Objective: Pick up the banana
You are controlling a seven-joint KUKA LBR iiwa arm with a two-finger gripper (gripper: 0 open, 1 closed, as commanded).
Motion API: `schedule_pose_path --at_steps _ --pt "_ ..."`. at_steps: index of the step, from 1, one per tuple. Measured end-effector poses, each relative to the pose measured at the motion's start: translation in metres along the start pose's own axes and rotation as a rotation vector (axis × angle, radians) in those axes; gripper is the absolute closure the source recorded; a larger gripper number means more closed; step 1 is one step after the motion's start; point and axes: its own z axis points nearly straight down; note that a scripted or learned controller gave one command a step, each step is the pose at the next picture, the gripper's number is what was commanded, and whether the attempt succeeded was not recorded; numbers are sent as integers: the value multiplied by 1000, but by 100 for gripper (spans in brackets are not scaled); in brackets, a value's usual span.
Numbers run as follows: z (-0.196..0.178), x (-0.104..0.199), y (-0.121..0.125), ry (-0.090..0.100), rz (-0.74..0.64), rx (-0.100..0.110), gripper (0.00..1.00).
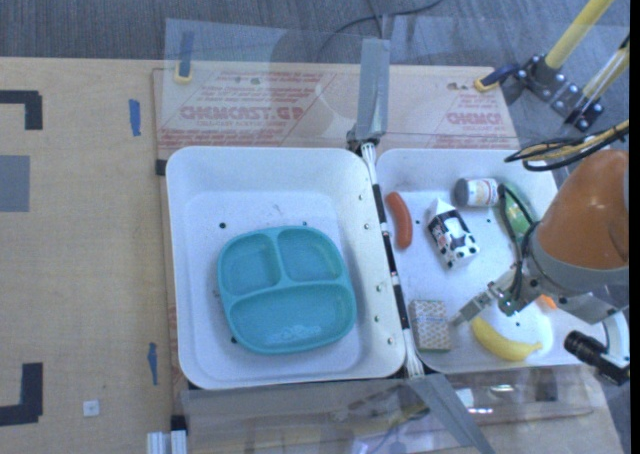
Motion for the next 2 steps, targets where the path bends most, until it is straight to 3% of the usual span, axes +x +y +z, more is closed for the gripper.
schedule_pose_path --at_steps 1,2 --pt "0 -13 -7 -2 11 -3 0" --pt "-11 -16 -6 -9 15 -8 100"
